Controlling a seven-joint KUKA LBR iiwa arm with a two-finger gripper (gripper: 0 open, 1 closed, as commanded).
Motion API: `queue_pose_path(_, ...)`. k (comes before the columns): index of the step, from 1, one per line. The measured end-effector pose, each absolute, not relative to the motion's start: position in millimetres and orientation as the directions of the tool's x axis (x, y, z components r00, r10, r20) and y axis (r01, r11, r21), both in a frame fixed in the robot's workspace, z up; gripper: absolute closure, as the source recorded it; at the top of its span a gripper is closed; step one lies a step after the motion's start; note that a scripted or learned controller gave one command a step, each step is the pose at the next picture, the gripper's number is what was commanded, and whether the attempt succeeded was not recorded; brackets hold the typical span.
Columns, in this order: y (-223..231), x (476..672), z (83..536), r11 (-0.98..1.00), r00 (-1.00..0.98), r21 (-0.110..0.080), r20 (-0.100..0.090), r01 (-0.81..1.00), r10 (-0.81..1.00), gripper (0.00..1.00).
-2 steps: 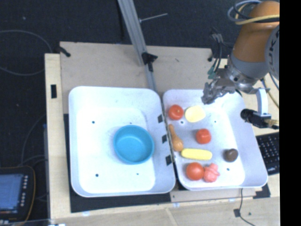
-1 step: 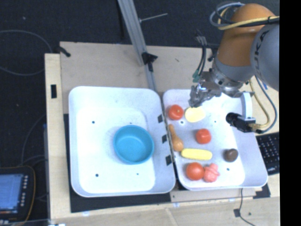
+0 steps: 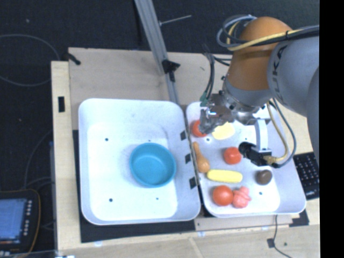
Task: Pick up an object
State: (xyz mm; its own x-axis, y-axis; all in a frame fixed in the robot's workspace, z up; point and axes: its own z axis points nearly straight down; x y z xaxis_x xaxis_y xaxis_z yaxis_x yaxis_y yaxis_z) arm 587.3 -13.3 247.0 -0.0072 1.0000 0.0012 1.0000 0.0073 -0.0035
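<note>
While the grey arm reaches in from the right, the tool (image 3: 209, 120) hangs low over the far left corner of the right bin (image 3: 282, 196). How far it is open cannot be told from this view, and no item can be made out in its grasp. Just left of the tool, partly covered by it, lies a small red object (image 3: 196, 128); just right of it lies a pale yellow object (image 3: 223, 131). Further contents of the right bin: an orange carrot-shaped piece (image 3: 201, 160) along the left wall, a red ball (image 3: 232, 155) near the middle, a yellow elongated piece (image 3: 224, 176) nearer, a second red ball (image 3: 222, 195) touching a pink object (image 3: 242, 196) by the near wall, and a small brown object (image 3: 263, 176) to the right. The left bin (image 3: 107, 122) holds one blue bowl (image 3: 153, 164), upright, near its centre. Both bins sit side by side on the bench (image 3: 107, 74).
</note>
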Motion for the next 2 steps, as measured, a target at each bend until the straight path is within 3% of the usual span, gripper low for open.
queue_pose_path(2,87,552.8,256,0.010,-0.010,-0.010,0.003,1.000,1.000,1.00)
